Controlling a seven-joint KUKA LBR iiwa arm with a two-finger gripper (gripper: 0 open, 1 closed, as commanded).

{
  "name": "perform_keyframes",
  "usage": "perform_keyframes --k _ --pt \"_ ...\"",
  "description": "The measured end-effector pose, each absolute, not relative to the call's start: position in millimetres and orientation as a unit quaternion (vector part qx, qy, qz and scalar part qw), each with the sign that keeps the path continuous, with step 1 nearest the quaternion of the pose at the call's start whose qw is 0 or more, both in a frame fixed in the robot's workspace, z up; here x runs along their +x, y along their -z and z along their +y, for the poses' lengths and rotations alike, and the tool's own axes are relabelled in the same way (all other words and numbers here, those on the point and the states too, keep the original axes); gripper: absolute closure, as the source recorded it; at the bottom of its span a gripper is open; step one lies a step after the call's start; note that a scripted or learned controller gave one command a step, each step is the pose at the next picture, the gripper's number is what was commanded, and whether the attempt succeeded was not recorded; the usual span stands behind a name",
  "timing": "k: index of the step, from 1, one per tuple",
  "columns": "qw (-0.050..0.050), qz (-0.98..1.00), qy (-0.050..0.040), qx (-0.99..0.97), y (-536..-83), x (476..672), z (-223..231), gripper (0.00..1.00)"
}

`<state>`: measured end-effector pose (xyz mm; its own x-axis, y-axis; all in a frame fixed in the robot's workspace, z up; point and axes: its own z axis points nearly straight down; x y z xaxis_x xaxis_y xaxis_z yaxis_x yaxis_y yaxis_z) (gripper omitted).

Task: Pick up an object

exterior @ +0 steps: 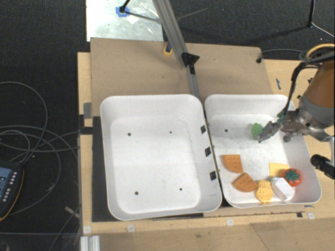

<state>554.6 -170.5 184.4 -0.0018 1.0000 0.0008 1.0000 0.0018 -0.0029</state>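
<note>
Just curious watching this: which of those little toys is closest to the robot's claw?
The green toy, right at the gripper; the orange and yellow pieces lie farther down the right bin.

Two shallow white bins sit side by side — the left bin (112, 156) and the right bin (230, 111).

In the right bin, seven small things can be counted:

- One green piece (257, 130), toward 12 o'clock in that bin.
- Two orange-brown wedge-shaped pieces: one (233, 163) near the bin's centre, the other (244, 182) just at its 5 o'clock.
- One yellow waffle-patterned piece (265, 191) at 6 o'clock.
- One plain yellow block (278, 168) toward 4 o'clock.
- One white piece (282, 188), touching the waffle-patterned one.
- One red-orange round piece with a green top (293, 177) — the farthest toward 4 o'clock.

One arm, with one gripper (271, 130).
</note>
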Motion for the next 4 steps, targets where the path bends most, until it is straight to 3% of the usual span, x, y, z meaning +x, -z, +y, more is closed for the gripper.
perform_keyframes --k 1,2,3,4 --pt "0.002 -0.708 -0.0007 -0.707 -122 558.3 -169 0.00" --pt "0.001 -0.708 -0.0004 -0.707 -89 558.3 -169 0.00" --pt "-0.001 -0.708 0.0011 -0.707 -102 559.7 -170 1.00" --pt "-0.004 -0.709 0.0020 -0.706 -166 561.2 -171 1.00"
